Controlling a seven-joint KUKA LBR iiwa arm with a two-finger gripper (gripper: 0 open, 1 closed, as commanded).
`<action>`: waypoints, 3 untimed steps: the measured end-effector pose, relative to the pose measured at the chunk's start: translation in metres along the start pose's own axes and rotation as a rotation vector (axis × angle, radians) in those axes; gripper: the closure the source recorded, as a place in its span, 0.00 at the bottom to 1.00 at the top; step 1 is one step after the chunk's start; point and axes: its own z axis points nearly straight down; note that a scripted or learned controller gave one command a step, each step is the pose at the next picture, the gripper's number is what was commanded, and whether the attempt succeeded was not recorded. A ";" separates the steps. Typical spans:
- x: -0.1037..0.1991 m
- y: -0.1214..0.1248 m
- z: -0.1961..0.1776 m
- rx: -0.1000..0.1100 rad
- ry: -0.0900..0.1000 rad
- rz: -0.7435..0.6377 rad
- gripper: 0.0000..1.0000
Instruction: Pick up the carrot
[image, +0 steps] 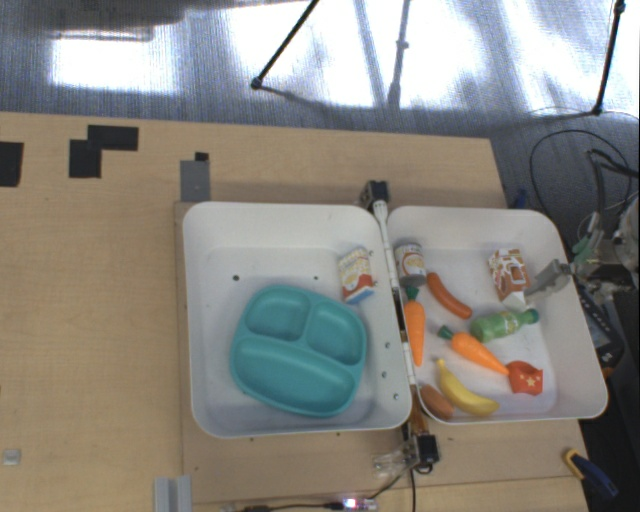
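Carrot (413, 326): lay in the right bin (570, 392), against the divider; a second carrot (474, 350) lay mid-bin.
Banana (463, 391): nearest, front edge.
Gripper (556, 276): at far right rim; finger state could not be told.

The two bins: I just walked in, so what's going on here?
A robot arm's tool sits over the right bin's far-right edge, beside a small toy box. Two carrots lie untouched in that bin among a sausage, green bottle and banana. The left bin holds a teal tray.
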 end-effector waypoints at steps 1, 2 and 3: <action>0.034 0.028 0.159 -0.003 0.001 0.252 0.00; 0.059 -0.017 0.159 -0.006 0.001 0.247 0.00; 0.101 -0.025 0.158 -0.012 -0.004 0.127 0.00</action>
